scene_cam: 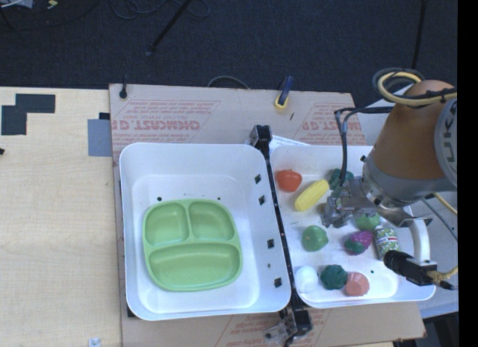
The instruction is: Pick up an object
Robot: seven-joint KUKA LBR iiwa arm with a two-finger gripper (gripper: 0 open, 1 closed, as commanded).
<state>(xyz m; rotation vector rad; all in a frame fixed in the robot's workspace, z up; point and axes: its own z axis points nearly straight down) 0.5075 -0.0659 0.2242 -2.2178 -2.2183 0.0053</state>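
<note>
I see gripper point(337, 211) low inside right bin point(299, 157), just right of yellow corn toy point(311, 195); finger state I cannot tell. Green ball point(314, 238) below corn. Nothing visibly held.

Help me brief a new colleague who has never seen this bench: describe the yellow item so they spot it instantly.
Look at the right white bin, the one crowded with small toy foods. In its upper half lies the yellow corn-like piece, slanted, just right of the orange-red tomato-like piece and left of the claw. It is the one yellow, elongated thing among rounder green, purple and pink neighbours.
</note>
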